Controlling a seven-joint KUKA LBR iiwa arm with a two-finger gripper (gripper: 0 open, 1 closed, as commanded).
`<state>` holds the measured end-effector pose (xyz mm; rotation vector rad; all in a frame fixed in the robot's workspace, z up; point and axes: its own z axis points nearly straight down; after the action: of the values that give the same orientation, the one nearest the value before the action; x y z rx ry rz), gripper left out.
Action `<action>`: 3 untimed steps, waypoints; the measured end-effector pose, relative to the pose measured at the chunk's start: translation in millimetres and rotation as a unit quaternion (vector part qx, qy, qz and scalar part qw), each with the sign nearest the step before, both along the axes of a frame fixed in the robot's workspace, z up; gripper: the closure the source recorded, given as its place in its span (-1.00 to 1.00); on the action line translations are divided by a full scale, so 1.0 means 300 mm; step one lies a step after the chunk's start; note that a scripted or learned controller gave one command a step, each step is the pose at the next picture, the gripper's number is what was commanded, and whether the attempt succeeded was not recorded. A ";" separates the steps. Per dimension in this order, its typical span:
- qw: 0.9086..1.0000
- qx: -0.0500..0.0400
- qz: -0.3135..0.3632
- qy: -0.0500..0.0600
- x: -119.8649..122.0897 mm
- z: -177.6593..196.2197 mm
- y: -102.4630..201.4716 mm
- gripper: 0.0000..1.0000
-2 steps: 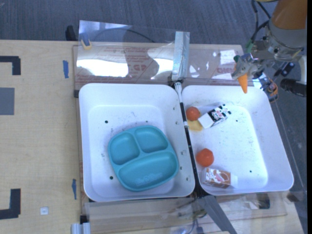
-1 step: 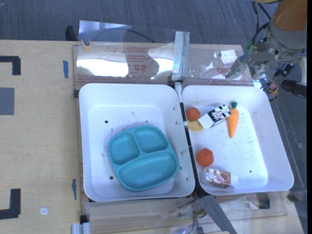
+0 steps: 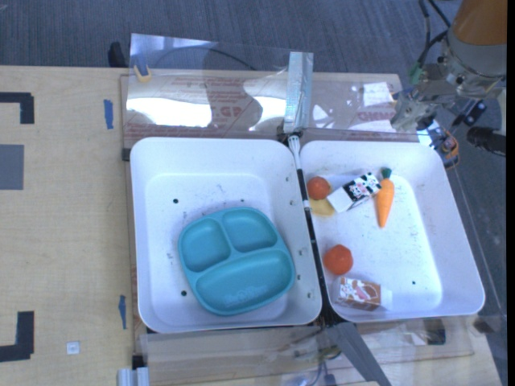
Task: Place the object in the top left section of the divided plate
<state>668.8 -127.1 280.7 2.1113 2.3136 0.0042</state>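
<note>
Two bins sit on the counter (image 3: pixel 64 215). Left bin (image 3: pixel 153 183) holds the blue plate (image 3: pixel 236 260). Right bin (image 3: pixel 434 248) holds a carrot (image 3: pixel 385 201), two orange balls (image 3: pixel 319 187) (image 3: pixel 338 259), a carton (image 3: pixel 360 190) and a packet (image 3: pixel 360 294). End effector (image 3: pixel 422 111) hovers past the right bin's far corner; its state cannot be told.

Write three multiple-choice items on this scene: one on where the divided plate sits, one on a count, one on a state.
1. The blue divided plate lies in:
A. the left bin
B. the right bin
C. the bare bench

2. Round orange-red balls in the right bin:
A. none
B. two
C. five

3. The plate's top left section is:
A. holding the carrot
B. empty
C. holding a carton

Answers:
1. A, since the plate rests inside the left bin.
2. B: one ball by the divider, another lower down.
3. B, since the carrot and carton lie in the right bin.
</note>
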 end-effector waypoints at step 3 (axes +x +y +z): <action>0.963 -0.001 0.269 0.000 -0.485 -0.639 0.091 1.00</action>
<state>523.2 -100.0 88.9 1.4109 2.7949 0.0053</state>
